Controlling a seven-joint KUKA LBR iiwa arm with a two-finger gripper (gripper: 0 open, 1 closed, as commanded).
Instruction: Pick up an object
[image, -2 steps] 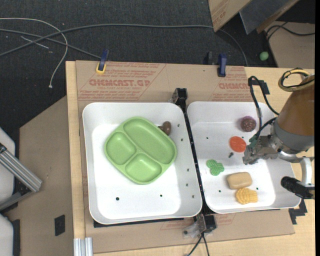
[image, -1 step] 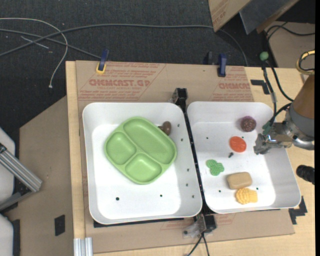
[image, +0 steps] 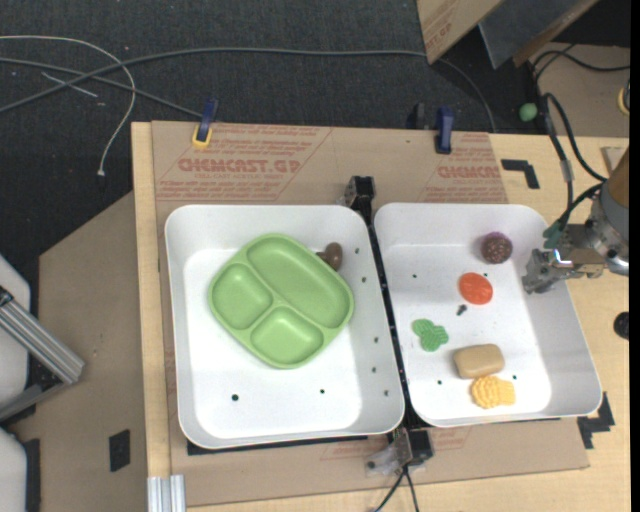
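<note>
The right bin (image: 560, 340) holds several small toy foods: a dark purple ball (image: 496, 247) at the back, an orange-red round piece (image: 476, 289) below it, a green leafy piece (image: 430, 335), a tan block (image: 479, 360) and a yellow ridged piece (image: 492, 392) at the front. My gripper (image: 548, 262) hangs at the bin's right rim, to the right of the purple ball and the orange-red piece, apart from both. I see nothing held in it.
The left bin (image: 200, 390) holds a green divided plate (image: 282, 300) with a small brown object (image: 332, 256) at its back right edge. A black divider (image: 378, 290) runs between the bins. Cables (image: 560, 130) trail behind the arm at the back right.
</note>
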